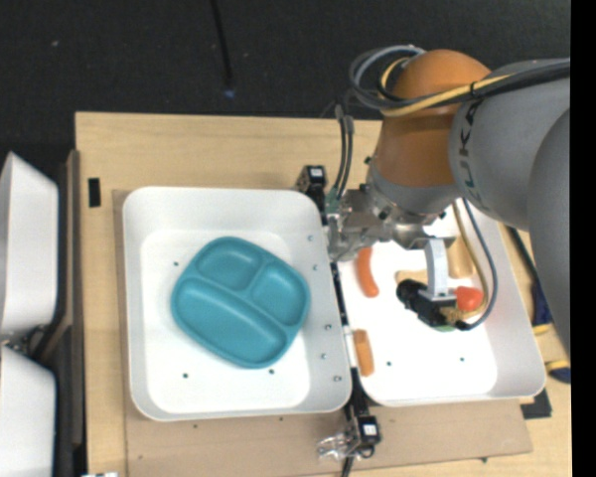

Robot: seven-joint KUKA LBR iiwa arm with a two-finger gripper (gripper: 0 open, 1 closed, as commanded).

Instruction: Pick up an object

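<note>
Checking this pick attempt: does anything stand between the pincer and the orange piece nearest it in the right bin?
Nothing visible does: the pincer hangs just beside the orange piece, with no other item between them.

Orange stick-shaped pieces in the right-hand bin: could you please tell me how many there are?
2. One orange stick lies by the right bin's left wall, close to the arm; the other stick lies by that wall nearer the front. The arm may hide more.
</note>
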